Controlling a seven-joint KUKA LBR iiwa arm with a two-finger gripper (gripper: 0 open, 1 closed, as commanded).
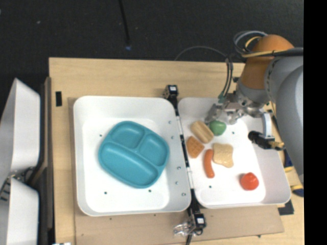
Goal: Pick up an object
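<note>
The right bin (265, 193) holds several toy foods. A green round piece (218, 128) lies beside a tan bread roll (202, 131). Below them are an orange waffle-like piece (194, 147), a red-orange sausage (209, 163), a beige slice (223, 154) and a red tomato (249, 181). My gripper (222, 115) reaches in from the right and hangs at the bin's back, just over the green piece and partly covering its top edge.
A teal divided plate (134, 153) lies in the left bin (87, 188). A black clip (170, 91) sits at the back where the bins meet. The arm's grey body (286, 101) overhangs the right bin's far corner, and cables loop behind it.
</note>
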